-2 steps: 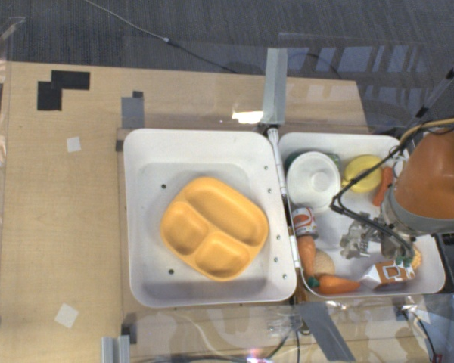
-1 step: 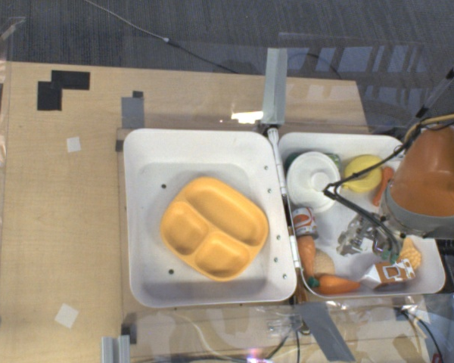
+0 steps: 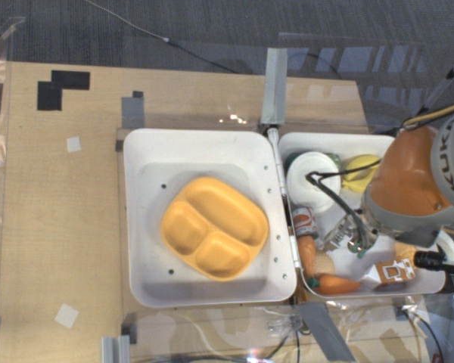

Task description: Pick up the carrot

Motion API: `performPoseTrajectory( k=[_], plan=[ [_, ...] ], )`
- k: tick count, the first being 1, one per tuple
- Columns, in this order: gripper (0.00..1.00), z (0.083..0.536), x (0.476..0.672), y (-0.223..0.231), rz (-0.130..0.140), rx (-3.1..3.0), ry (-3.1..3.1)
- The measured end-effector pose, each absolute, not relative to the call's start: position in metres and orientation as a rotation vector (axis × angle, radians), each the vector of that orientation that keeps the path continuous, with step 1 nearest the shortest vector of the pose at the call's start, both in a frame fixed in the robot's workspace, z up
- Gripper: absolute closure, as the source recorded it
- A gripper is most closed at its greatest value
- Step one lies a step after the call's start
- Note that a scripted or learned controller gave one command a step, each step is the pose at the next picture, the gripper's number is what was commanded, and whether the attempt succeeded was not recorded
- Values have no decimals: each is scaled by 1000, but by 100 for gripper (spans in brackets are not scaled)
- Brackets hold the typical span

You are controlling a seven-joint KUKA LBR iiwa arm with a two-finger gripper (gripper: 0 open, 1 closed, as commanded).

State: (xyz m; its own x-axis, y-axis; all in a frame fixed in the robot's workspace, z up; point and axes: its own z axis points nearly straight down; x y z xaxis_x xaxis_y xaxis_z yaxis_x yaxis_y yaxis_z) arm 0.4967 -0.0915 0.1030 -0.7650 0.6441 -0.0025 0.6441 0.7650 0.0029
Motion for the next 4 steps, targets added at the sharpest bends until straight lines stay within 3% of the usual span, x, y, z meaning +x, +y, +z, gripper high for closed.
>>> performPoseTrajectory(
  k=[1, 2, 3, 4],
  plan=[
    [0, 104, 497, -93, 1, 1078, 2945],
    [0, 189, 551, -133, 4, 1408, 2796],
    [0, 114, 502, -171, -2, 1539, 2738],
    [100, 128, 507, -168, 5, 1519, 2736]
  ],
)
